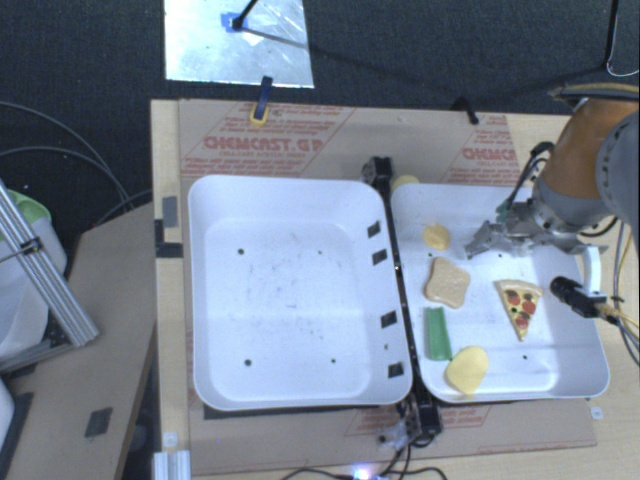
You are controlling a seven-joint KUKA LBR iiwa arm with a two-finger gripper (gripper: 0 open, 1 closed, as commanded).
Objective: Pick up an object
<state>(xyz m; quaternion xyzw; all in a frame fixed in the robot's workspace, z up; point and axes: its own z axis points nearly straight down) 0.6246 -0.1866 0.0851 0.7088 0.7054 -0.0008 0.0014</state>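
The right bin [575,368] holds several toy foods. A small yellow lump [436,236] lies near its back left, with a tan toast slice [447,283] just in front of it. A green stick [437,332] and a yellow rounded piece [466,368] sit near the front left. A pizza slice [520,306] lies in the middle. My gripper [482,240] hangs low over the back of this bin, right of the yellow lump and above the pizza slice. I see nothing held in it.
The left bin [290,298] stands beside the right one, with black clips along the shared rim [385,258]. A pale yellow object [404,182] rests at the back, just outside the rims. The arm's black fitting [575,296] hangs over the right bin's right side.
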